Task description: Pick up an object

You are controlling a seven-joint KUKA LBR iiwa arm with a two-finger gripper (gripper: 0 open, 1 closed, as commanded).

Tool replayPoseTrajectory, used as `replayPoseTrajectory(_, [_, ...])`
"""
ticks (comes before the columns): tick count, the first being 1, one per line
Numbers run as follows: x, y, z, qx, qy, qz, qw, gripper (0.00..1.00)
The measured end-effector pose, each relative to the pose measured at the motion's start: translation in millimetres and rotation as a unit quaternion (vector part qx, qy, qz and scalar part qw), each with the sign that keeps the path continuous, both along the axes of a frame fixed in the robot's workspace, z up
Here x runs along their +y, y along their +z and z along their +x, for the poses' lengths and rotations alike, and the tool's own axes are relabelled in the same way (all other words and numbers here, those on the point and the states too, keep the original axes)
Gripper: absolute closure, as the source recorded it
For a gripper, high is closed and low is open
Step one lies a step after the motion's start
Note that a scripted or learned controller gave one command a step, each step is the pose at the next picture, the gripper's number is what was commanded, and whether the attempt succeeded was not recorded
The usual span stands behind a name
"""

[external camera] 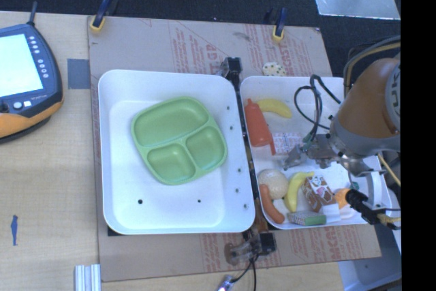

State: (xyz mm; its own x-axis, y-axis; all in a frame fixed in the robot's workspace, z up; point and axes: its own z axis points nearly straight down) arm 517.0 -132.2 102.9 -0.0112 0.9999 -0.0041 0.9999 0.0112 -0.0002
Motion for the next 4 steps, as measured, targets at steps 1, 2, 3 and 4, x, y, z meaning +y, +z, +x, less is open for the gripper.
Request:
replayPoseTrajectory(1, [-1.8,-11.0,-39.9,0.000,-0.002,0.0011,1.0000,0.00])
replayPoseTrajectory(2, [-2.8,0.9,-37.9,-0.002,0.001,0.0000,1.0000,1.00])
replayPoseTrajectory(3, [65.4,89.2,33.4,0.001,-0.003,0.0026,1.0000,1.00])
replayPoseTrajectory(4, [64.8,88.8,33.0,0.001,-0.004,0.0024,1.0000,0.00])
